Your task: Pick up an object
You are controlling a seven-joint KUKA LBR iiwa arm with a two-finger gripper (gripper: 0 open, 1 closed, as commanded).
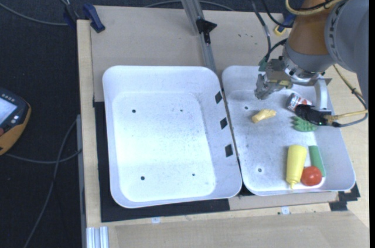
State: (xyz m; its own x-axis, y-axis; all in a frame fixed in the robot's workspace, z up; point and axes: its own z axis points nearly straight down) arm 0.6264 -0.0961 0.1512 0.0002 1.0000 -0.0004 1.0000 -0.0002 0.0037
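Camera view: gripper (263,90) hangs over right bin (246,173) near its back edge, just behind small yellow piece (263,115), prob lining up; finger state can't tell.

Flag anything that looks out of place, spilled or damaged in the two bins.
Nothing stands out. The toys, a yellow bottle, a tomato and a small yellow piece, lie loose in the right bin, none spilled out or visibly broken. The gripper hangs above that bin.

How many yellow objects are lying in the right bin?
2. A small pale yellow piece lies near the bin's middle, just below the gripper. A longer yellow object lies near the front edge, beside the red one. The arm may hide others.
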